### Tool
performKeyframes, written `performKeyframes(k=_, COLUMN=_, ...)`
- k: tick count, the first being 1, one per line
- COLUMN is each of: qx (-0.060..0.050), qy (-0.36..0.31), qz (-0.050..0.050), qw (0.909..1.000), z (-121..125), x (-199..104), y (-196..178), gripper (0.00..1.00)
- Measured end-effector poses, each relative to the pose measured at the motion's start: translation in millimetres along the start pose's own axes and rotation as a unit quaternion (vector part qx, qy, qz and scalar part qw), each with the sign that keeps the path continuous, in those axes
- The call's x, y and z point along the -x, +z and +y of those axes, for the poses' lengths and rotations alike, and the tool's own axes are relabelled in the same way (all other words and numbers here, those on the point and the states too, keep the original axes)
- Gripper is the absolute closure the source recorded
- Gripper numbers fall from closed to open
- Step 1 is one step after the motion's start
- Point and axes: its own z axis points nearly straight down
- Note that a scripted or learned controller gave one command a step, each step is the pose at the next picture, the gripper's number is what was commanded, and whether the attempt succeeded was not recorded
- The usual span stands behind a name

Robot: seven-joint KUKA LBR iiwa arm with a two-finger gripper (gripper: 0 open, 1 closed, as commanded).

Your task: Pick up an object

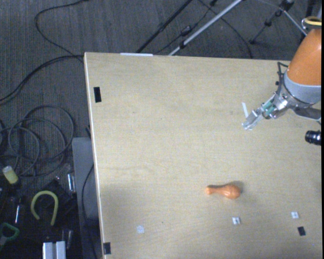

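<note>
On the floor at left we see coiled cables [32, 139]; on the tan desk [162, 123] an orange pear-shaped object [224, 190] lies alone, well apart from the claw [249, 118], its fingers spread, holding nothing.

A pale wooden bench top [167, 144] is filling most of the frame, sitting on dark grey carpet [38, 47]. Black cables [29, 139] are looping across the floor at left — one is trailing up toward the top edge. Light-coloured stand legs [216, 12] are angling across the carpet beyond the bench's far edge. A yellow-green curved tool [45, 203] is lying among clutter at lower left. Small black markers [97, 94] are sitting on the bench surface — even, soft light is falling over it.
</note>
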Motion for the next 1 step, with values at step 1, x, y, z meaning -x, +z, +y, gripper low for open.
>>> performKeyframes(k=1, qx=0.001, qy=0.069, qz=0.001, qw=0.9976, z=51.3, x=-14.9, y=14.1, gripper=1.0)
